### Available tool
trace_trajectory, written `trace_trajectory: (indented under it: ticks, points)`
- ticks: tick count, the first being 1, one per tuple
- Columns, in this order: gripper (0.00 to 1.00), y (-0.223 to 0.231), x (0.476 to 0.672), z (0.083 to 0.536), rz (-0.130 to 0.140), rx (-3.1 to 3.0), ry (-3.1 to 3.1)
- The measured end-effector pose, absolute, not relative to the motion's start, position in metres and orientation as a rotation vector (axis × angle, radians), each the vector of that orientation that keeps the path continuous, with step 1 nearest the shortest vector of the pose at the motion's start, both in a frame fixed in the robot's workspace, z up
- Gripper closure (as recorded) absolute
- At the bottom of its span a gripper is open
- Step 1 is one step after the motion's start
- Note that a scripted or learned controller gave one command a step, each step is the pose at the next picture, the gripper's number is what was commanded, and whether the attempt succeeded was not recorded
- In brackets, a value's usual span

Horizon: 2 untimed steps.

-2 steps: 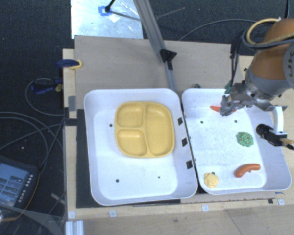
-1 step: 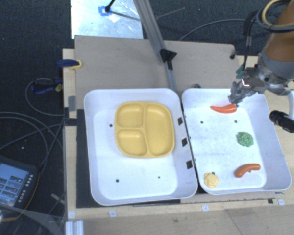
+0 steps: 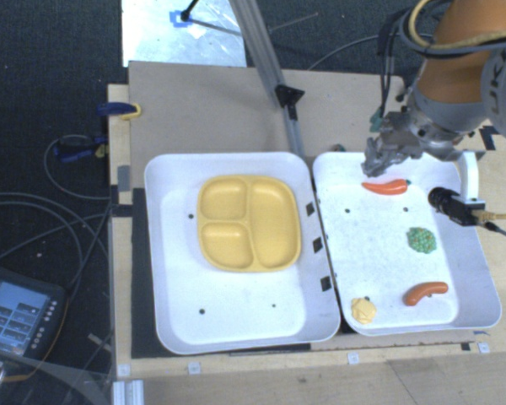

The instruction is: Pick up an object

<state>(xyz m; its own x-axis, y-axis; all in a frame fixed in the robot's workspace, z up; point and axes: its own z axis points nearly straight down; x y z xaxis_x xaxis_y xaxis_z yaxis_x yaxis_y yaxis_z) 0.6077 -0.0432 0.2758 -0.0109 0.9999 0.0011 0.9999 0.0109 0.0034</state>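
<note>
Pincer (image 3: pixel 378 169) just above red pepper (image 3: pixel 385 187)

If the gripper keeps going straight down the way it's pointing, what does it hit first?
Most likely the orange chili pepper lying in the right bin. The gripper hangs right above the pepper's left end, pointing down. Depth is hard to judge, so it might meet the bin floor just beside it.
</note>
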Motion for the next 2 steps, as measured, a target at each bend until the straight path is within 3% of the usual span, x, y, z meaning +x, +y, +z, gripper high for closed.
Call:
trace_trajectory:
  ticks: [2]
  points:
    - [1.00,0.055,0.607,0.250,0.001,2.211,2.234]
